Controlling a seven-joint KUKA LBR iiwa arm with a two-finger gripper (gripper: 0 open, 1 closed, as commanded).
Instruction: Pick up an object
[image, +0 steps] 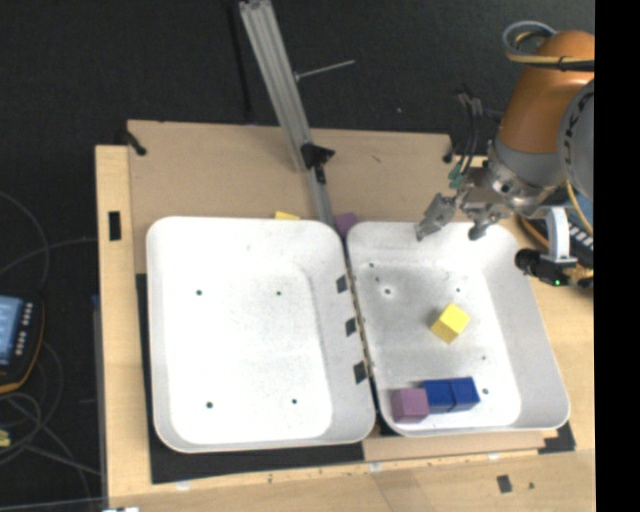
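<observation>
In the right bin (520, 330) a yellow cube (450, 322) lies near the middle. A purple block (409, 403) and a blue block (449, 393) sit side by side at the bin's front edge. My gripper (452, 222) hangs above the bin's far rim, well behind the yellow cube. Its two fingers are spread apart with nothing between them.
The left bin (245, 330) stands beside the right one. A small yellow piece (287, 215) and a purple piece (346, 222) lie on the bench just behind the bins. A slanted metal post (285, 90) rises behind the bins' junction. Cables (545, 262) run at the right.
</observation>
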